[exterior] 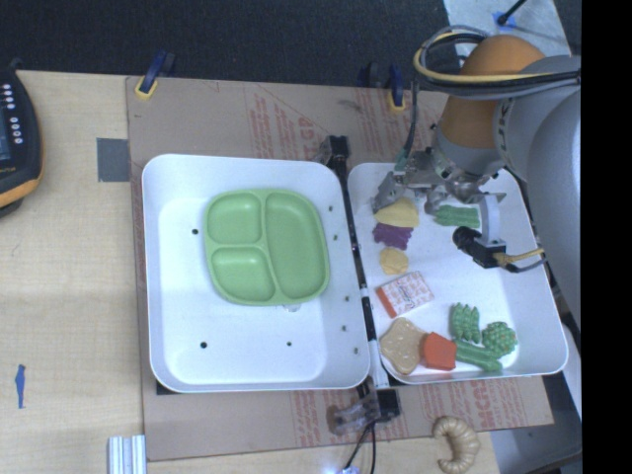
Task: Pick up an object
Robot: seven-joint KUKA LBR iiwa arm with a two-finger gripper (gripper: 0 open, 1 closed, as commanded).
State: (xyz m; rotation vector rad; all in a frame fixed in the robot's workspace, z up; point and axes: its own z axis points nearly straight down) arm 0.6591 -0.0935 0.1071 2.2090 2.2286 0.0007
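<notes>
A pale yellow, rounded toy food piece (399, 212) lies in the upper part of the right white bin (528, 299), just above a purple toy piece (393, 234). The tool (423, 192) is lowered directly over it; whether it is open or closed cannot be told. A green divided plate (267, 246) sits in the left white bin (178, 339).

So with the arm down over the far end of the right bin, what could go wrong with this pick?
1. The gripper sits among a pale yellow toy piece, a purple toy piece and a green toy piece; crowded together, they could get nudged or two caught at once.
2. It works near the far wall of the right white bin, so a finger may strike the rim.
</notes>
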